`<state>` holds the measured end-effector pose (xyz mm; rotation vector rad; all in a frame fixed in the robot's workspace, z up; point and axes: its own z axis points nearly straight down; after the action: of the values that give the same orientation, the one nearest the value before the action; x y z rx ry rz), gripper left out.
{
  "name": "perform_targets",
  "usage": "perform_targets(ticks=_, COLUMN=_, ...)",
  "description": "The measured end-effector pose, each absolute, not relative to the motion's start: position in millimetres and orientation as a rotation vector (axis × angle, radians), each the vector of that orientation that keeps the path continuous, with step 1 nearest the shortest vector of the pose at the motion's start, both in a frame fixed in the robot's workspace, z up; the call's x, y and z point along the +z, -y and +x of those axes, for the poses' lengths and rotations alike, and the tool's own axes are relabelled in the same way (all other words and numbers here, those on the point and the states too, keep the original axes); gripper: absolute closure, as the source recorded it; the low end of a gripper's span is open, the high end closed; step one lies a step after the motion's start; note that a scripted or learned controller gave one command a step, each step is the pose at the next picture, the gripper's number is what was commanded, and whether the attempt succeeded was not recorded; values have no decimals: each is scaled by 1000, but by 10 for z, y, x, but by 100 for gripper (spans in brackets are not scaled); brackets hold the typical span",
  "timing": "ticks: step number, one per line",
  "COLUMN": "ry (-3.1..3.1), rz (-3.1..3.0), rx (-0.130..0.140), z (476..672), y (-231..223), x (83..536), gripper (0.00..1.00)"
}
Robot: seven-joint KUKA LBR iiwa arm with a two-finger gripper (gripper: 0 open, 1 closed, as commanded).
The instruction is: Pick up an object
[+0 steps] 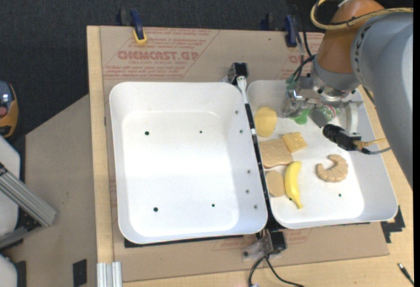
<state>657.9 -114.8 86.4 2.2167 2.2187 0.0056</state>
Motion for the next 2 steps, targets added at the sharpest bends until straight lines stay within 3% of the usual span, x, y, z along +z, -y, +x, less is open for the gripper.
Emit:
perform_targets(ticks=1, ry=-2222, rz=2233, rx=-8, z=5412, y=1258, x=969, gripper=100)
perform_targets(ticks=2, ry=-2207, rz=2206, rx=15, z=5861, y=1566, x=2748, gripper=100)
